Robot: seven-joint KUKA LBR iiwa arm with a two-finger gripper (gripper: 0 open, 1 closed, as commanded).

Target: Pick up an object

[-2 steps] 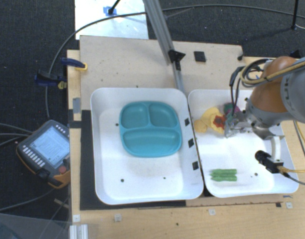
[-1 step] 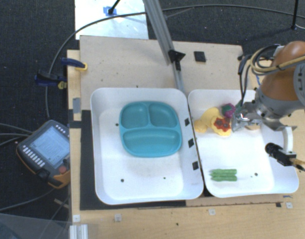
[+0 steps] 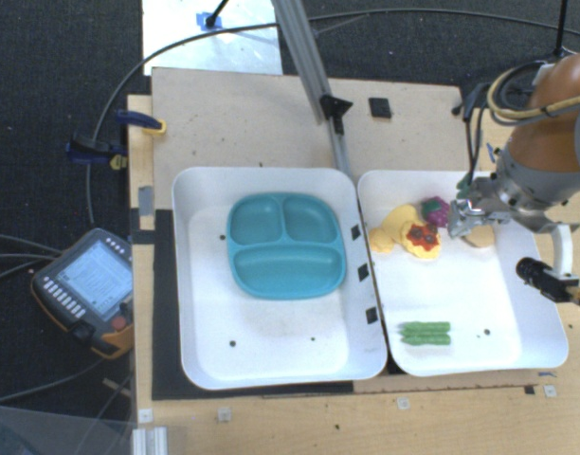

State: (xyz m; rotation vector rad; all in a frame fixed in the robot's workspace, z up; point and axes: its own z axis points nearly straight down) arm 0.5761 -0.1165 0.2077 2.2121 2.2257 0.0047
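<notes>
In the right bin [image 3: 517, 320] lie a yellow piece [image 3: 396, 227], a red and yellow toy [image 3: 424, 240], a purple piece [image 3: 434, 210] and a tan piece [image 3: 480, 238], bunched near the far side. A green bean pod [image 3: 425, 333] rests alone near the front. My gripper [image 3: 463, 218] hangs low over the far part of this bin, just right of the purple piece and beside the tan one. Nothing is visibly held between its fingers.
The left bin [image 3: 200, 330] holds a teal divided plate [image 3: 286, 245]. A slanted grey pole [image 3: 304, 50] crosses the bench behind the bins. A black part [image 3: 546, 280] of the arm reaches over the right bin's right rim. A teach pendant [image 3: 86, 292] sits off the bench at left.
</notes>
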